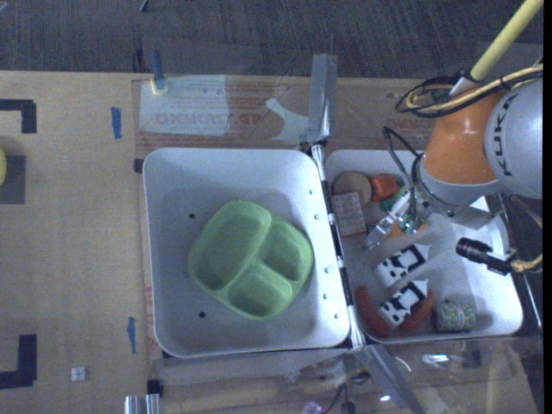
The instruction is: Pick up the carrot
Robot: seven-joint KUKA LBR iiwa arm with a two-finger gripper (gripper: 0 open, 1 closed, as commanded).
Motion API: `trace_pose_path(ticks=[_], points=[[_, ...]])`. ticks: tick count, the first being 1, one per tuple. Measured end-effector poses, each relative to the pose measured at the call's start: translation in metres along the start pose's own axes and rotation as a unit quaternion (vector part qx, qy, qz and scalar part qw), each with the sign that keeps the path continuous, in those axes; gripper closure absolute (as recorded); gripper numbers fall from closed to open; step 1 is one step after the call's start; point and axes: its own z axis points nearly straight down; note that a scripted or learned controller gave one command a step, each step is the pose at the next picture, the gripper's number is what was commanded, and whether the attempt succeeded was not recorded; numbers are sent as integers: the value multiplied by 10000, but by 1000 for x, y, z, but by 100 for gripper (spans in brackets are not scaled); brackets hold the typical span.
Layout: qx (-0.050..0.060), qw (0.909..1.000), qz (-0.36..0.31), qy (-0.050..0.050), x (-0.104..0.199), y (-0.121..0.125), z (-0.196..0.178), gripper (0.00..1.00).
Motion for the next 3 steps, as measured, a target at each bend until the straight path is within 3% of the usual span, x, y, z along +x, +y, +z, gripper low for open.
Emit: trace_pose_path(ticks=[1,2,3], points=[[-33,10000,-2,-44,-2,2,-13,100],[-1,9983,575,-4,32,53,-120,100],[-19,9984,561,-28,32,55,-131,100]])
